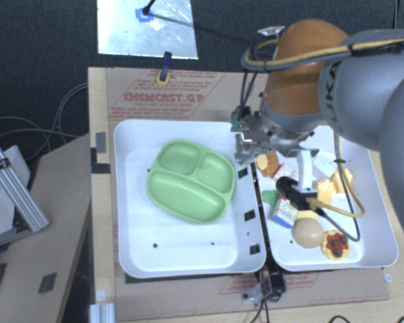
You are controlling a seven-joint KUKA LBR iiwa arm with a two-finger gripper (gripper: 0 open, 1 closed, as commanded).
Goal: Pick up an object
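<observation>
The arm reaches over the right bin, and the gripper hangs low at that bin's far left corner, right over the rim where the two bins meet. From here I cannot tell whether it is open or closed, and I see nothing held in it.

Just beside it, inside the right bin near the far left corner, lies a small brown piece; it is too small to tell which way it points. Along the same bin's left side sit a green bit and a blue and white packet. A tan egg sits toward the near edge, with a red and yellow thing touching its right side.

A green plate lies flat in the left bin, its long axis running from the left wall toward the shared rim, with its two small sections on the far side
</observation>
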